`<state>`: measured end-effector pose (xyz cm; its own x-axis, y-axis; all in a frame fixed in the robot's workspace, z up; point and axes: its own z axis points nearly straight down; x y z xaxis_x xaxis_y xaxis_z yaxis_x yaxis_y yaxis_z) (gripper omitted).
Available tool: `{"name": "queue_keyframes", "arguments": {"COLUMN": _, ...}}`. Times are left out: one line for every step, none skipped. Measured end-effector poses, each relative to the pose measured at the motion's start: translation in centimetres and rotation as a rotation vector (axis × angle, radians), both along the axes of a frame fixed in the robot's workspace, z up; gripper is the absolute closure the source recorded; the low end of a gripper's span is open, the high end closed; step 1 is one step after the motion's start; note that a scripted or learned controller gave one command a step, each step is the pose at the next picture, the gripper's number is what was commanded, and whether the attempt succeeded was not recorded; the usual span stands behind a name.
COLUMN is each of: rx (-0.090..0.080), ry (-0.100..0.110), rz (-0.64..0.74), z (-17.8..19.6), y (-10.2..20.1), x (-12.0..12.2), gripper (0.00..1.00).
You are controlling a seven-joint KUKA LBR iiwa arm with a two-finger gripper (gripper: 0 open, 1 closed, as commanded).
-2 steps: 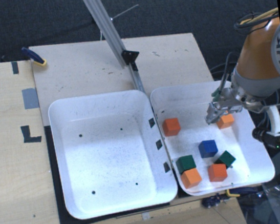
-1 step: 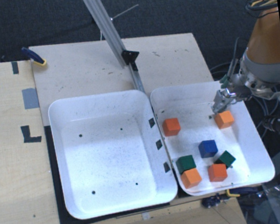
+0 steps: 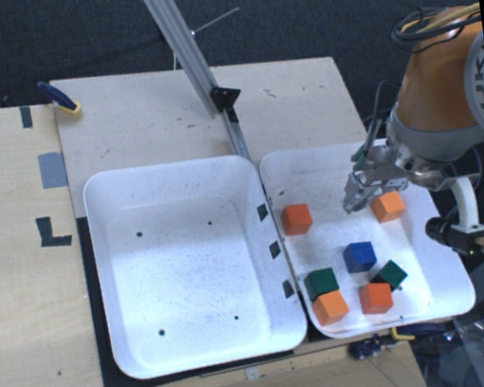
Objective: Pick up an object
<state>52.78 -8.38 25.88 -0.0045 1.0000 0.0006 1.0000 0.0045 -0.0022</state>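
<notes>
Several small blocks lie in the right bin [image 3: 310, 165]. An orange block [image 3: 297, 219] sits at the bin's left and another orange block [image 3: 388, 205] at its right. A blue block [image 3: 359, 257] lies in the middle, with a dark green block [image 3: 321, 282] and an orange block [image 3: 331, 307] toward the front left. A red-orange block [image 3: 376, 297] and a small dark green block [image 3: 390, 274] rest at the front right. My gripper [image 3: 358, 194] hangs low over the bin, just left of the right-hand orange block, with nothing visibly between its fingers.
The left bin [image 3: 101, 208] stands beside the right one. A grey metal pole [image 3: 189, 48] slants over the bench down to the bins' shared edge. A blue and yellow tool [image 3: 59, 98] lies at the back left. Cables [image 3: 463, 242] hang at the right.
</notes>
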Motion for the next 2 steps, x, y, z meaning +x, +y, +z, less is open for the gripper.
{"name": "queue_keyframes", "arguments": {"rx": 0.000, "ry": 0.001, "rz": 0.001, "z": -1.1, "y": 4.7, "x": -0.2, "gripper": 1.00}}
{"name": "queue_keyframes", "arguments": {"rx": 0.001, "ry": 0.001, "rz": 0.003, "z": -1.3, "y": 10.9, "x": -1.1, "gripper": 1.00}}
